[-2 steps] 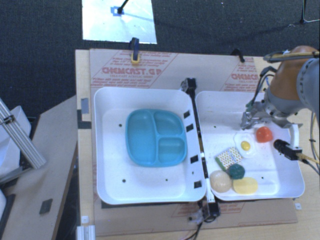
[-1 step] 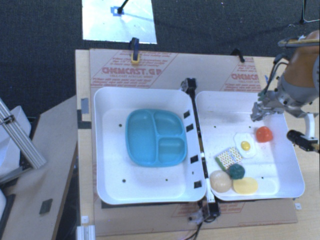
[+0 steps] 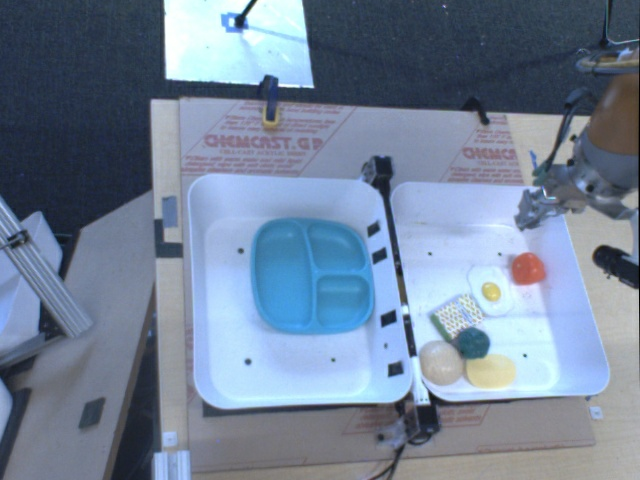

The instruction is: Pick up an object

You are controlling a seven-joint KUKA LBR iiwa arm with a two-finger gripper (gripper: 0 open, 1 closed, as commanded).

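My end effector [image 3: 531, 212] hangs over the far right corner of the right bin [image 3: 580, 313], above and a little behind the red tomato-like piece [image 3: 528, 268]. From this angle I cannot tell whether it is parted or closed, and I see nothing held in it.

Taking the fried egg toy [image 3: 490, 291] as my landmark, since it lies near the middle of the right bin: the red piece sits just to its right and slightly farther back, close but not touching as far as I can see. Just to the egg's near left lies a small checkered yellow-and-green item [image 3: 458, 314], tilted, its corner close to the egg. Nearer the front than the egg is a dark teal ball-like object [image 3: 473, 343]. To the front and left of that is a beige round piece [image 3: 441, 362], and to the front and right a pale yellow lump [image 3: 490, 371]; these three look bunched together, touching or nearly so.

Well to the egg's left, past the divider, the left bin [image 3: 215, 268] holds a blue sectioned plate [image 3: 310, 274] lying flat near its centre. Both bins rest on the tabletop [image 3: 340, 133], on a sheet with red printing.
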